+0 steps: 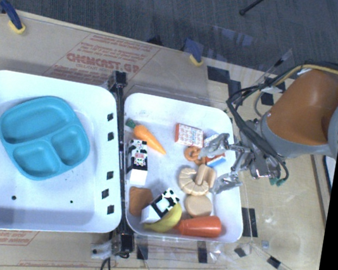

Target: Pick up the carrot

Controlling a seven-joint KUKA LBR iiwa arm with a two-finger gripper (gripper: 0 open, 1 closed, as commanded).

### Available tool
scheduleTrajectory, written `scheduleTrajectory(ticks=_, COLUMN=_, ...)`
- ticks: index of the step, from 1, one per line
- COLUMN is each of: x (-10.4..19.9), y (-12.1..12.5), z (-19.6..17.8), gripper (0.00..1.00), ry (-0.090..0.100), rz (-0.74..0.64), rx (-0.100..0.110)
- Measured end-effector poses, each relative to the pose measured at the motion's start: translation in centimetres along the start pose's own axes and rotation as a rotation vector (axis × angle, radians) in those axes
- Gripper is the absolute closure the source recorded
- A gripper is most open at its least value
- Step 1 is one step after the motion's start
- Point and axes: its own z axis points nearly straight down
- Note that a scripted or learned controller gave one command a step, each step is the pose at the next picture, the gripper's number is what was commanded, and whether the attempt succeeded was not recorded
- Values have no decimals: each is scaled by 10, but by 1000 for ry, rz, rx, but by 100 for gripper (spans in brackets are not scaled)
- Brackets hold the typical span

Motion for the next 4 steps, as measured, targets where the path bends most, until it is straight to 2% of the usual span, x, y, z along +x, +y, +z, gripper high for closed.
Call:
scheduleTrajectory(ticks=1, x=-21, y=44, z=97, gripper=0, ry=3, rz=181, rx=-6)
scheduleTrajectory(ticks=2, x=-48, y=26, z=114, gripper=0, ry=-4, rz=424, rx=-1)
scheduleTrajectory(ticks=3, x=-102, y=31, z=113, gripper=0, ry=-4, rz=674, rx=-2)
scheduleTrajectory(ticks=4, x=-100, y=84, z=111, gripper=0, ry=-8, rz=806, rx=22)
